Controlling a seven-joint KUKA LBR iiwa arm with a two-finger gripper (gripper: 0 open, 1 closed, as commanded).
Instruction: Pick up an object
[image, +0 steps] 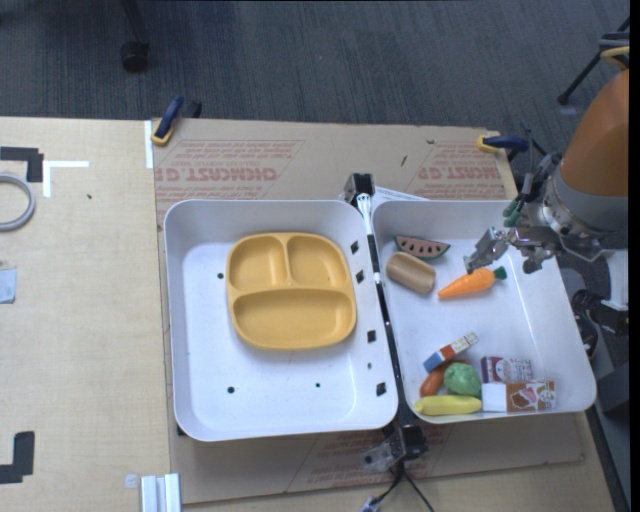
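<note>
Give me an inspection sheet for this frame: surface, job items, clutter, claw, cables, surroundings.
Surface: two white bins side by side on cardboard over a wooden bench; left bin, right bin.
Job's things: right bin holds a toy carrot, watermelon slice, tan cylinder, banana, green ball, small carton, blue and white tube.
Clutter: yellow divided plate in the left bin.
Claw: claw just above the carrot's green end; finger state unclear.
Cables: black cable at the bench's near edge.
Surroundings: yellow clamps on the cardboard; grey carpet.
</note>
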